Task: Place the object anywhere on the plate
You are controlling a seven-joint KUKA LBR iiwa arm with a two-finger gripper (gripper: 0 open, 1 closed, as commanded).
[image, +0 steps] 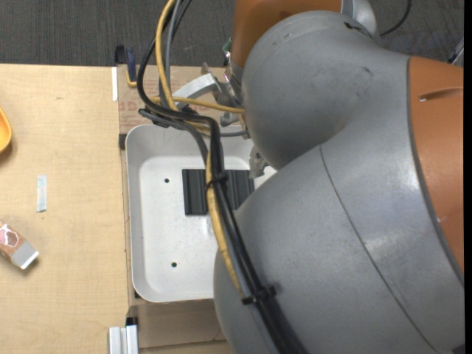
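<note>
A flat black ribbed piece (195,192) lies on the floor of the left white bin (147,271), towards its far right. Black and yellow cables (215,198) run across it and split it into two parts in my view. The grey arm (346,198), with its orange band (287,2), looms large over the right side and covers the right part of this bin and everything beyond it.
A wooden bench top (59,293) spreads to the left of the bin. On it lie a small white strip (41,194), a red and white wrapped item (16,245) and, at the left edge, an orange rim (4,131).
</note>
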